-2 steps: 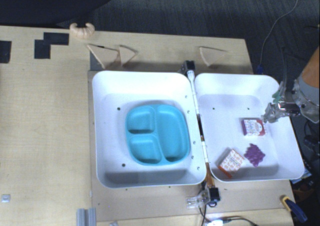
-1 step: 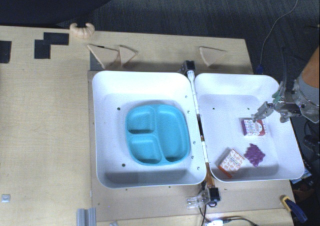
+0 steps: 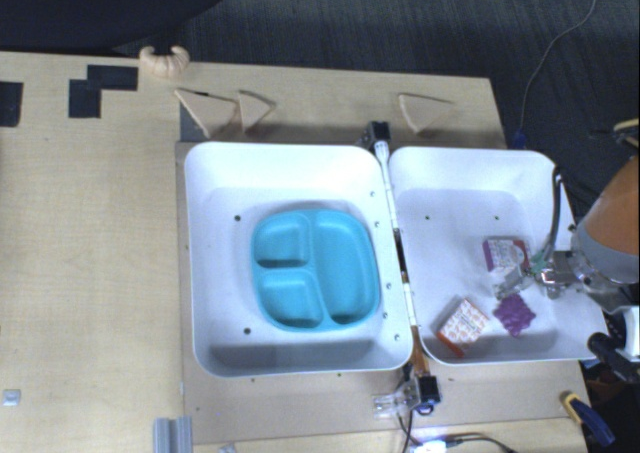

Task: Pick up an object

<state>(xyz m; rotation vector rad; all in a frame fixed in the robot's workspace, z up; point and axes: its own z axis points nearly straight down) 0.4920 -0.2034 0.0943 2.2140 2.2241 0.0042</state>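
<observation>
Status: pick not done yet, as far as I can judge. Arm comes in from the right edge, wrist low over the right bin [image 3: 470, 166], tool [image 3: 527, 279] sitting among the items near that bin's right wall. Candidates all in the right bin: purple crumpled obj [image 3: 514, 313] just below/beside the tool tip, purple-white packet [image 3: 502, 253] just above it, red-white patterned box [image 3: 463, 322] further toward the bin's front-left, apart from the tool. All three look like they're resting on the bin floor, nothing lifted. Tool state: can't tell, tip is small, metallic, blurred into the clutter, so no call on apart vs together, and nothing visibly clamped. Left bin [image 3: 215, 241] holds a blue divided tray [image 3: 315, 268], flat, centered, well apart from the arm, prob not the target this try. Bins sit on the tabletop [image 3: 90, 271], touching along the middle seam. Done: approach + descent into the bin, roughly. Left: confirm grip on one obj (packet or purple one most likely, given proximity), lift clear of the bin floor. Risk imo: two items crowd the tip, could grab both or nudge one away.
</observation>
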